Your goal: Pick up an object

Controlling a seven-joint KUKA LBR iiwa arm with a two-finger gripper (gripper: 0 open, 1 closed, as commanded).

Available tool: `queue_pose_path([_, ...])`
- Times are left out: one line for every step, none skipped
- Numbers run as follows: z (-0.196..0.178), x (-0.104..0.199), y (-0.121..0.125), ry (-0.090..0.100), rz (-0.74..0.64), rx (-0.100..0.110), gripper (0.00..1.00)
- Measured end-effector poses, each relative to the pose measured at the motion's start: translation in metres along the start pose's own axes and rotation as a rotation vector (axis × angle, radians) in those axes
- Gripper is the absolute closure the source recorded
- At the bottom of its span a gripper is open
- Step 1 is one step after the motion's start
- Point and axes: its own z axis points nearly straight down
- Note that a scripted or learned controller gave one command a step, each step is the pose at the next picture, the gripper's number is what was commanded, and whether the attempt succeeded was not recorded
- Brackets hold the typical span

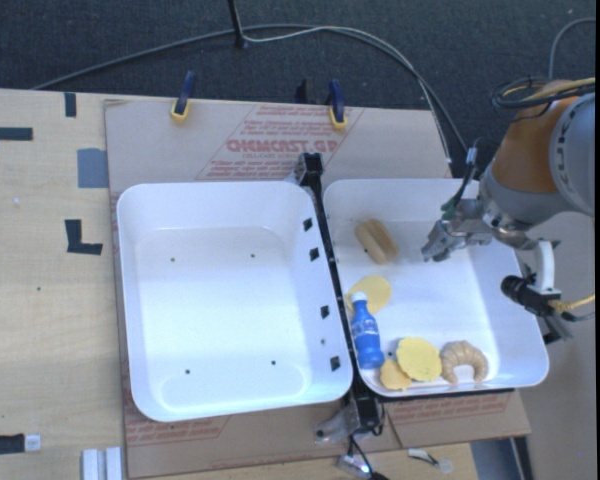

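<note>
We look down at a slant from one fixed camera above the bench (40, 268), far enough back to frame both white bins (140, 228) whole. Beyond the bins lies dark floor (100, 28); the arm (540, 158) enters to the right of the bins.

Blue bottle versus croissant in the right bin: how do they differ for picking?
The blue bottle is straight, white-capped, and lies lengthwise against the bin's left wall; the croissant is curved, tan, and sits near the front wall. The bottle touches a yellow piece; the croissant adjoins another. Both lie in the right bin.
</note>
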Motion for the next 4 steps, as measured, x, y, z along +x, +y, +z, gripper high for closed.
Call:
queue_pose_path([-0.048, 0.009, 0.004, 0.0, -0.001, -0.001, 1.0])
queue_pose_path([-0.1, 0.017, -0.002, 0.0, 0.0, -0.001, 1.0])
queue_pose_path([-0.092, 0.061, -0.019, 0.002, -0.003, 0.004, 1.0])
queue_pose_path([-0.098, 0.112, -0.023, 0.001, -0.004, 0.003, 1.0])
